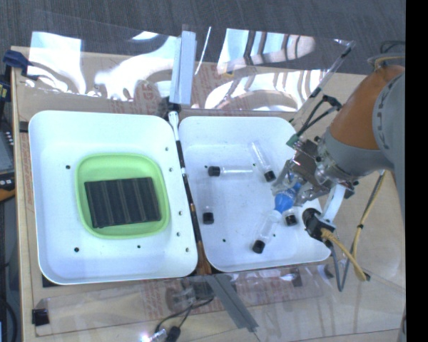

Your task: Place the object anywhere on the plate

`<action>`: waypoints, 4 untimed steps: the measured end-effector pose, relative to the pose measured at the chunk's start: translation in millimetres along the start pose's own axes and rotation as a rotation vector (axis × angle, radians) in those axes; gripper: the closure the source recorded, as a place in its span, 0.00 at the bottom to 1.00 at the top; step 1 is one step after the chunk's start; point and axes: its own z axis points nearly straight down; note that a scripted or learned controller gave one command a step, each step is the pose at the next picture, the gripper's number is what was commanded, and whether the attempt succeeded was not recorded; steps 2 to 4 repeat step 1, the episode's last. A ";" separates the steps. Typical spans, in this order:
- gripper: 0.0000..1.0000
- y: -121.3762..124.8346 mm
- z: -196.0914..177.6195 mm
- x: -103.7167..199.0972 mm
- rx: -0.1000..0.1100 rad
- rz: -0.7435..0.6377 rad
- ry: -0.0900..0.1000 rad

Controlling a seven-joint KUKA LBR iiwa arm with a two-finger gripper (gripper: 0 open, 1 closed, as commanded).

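Observation:
The green plate [120,168] lies in the left bin [50,141] and bears a dark ridged insert [121,201]. Several clear tubes with black caps lie in the right bin [228,255]: one [233,170] near the middle, one [260,154] further back, one [266,229] near the front. My gripper [294,189] hangs low over the right side of that bin. A small blue object [283,202] sits right at its tip, beside the upper end of the front tube. Whether the blue object is gripped or only lies under the tip is not visible.
Loose black caps [207,218] [291,219] lie on the right bin's floor. A raised divider [180,162] separates the two bins. A clear shiny sheet [128,70] stands behind them. Cables [353,255] hang from the arm at the front right.

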 end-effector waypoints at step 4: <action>0.00 0.0 0.0 0.0 0.000 0.000 0.000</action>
